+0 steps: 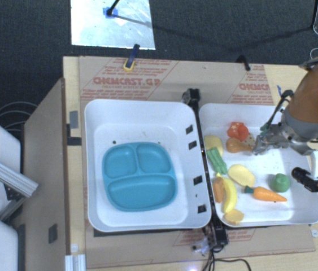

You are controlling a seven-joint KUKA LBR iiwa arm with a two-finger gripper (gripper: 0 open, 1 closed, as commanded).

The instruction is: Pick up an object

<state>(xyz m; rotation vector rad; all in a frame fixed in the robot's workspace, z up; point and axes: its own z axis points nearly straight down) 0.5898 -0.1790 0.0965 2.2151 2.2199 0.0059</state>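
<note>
1. Left of the claw (258,145): left bin (142,112), holding a blue plate (140,175) with three compartments.
2. Around the claw: right bin (300,208), crowded with toy food.
3. Just left of the claw, touching it: tan pear (238,146), smooth, bulbous. Above that, a red tomato (238,130).
4. Below the claw: potato (241,175), carrot (266,194), green ball (281,181).
5. Claw low in the bin; grip state cannot be told.
6. Beyond the bins: red print "CHEMCAST GP" on the board (126,81).

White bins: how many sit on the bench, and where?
2, side by side. The left bin holds a blue divided plate; the right bin holds the toy food, with the end effector over it.
</note>
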